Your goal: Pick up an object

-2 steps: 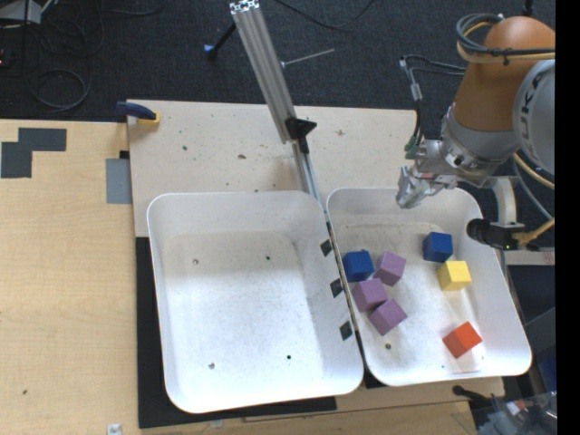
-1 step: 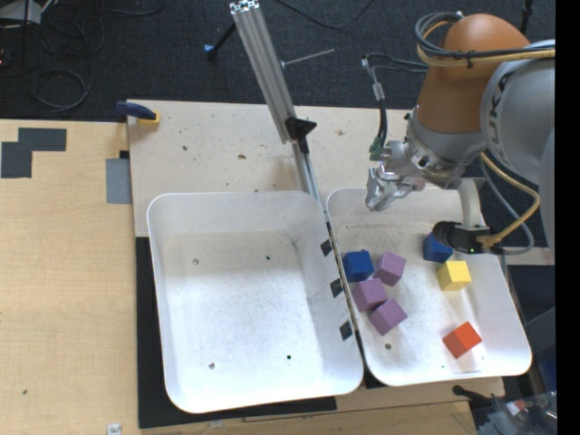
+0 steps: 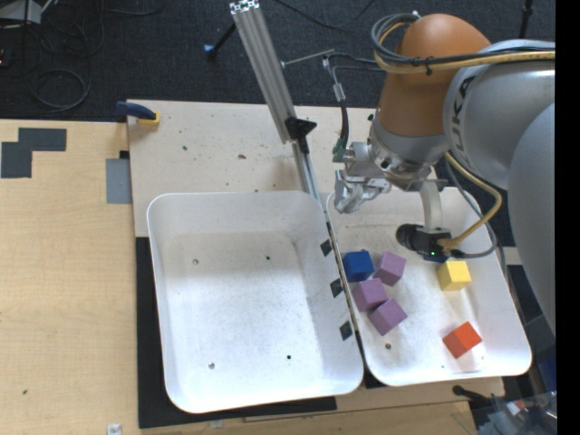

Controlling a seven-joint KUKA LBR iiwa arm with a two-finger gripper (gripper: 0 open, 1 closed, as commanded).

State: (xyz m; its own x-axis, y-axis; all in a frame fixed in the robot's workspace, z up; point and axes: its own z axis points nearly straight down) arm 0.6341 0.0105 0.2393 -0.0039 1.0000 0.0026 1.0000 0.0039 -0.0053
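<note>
Gripper (image 3: 348, 196) hangs over the far left corner of the right bin (image 3: 507, 356), close to the rim it shares with the left bin (image 3: 181, 352). From this slanted view above, its opening is hidden by the wrist, so wide or narrow cannot be told. Six cubes lie on the right bin's floor. The blue cube (image 3: 358, 264) is nearest the gripper, just below it in the view and beside the shared rim. Three purple ones cluster around it: the far purple cube (image 3: 391, 267) is just right of the blue, the middle purple cube (image 3: 369, 294) is at the blue's near side, touching or almost so, and the near purple cube (image 3: 388, 315) is just beyond that toward the camera. The yellow cube (image 3: 454, 274) lies apart to the right. The orange cube (image 3: 463, 339) sits toward the near right corner, well apart from the cluster. The left bin's floor shows scattered dark specks. Black clips (image 3: 335, 287) sit along the shared rim. A metal bar (image 3: 267, 71) slants over the bench (image 3: 208, 152) behind the bins, and a blue clamp (image 3: 138, 113) grips the bench's far left corner.
</note>
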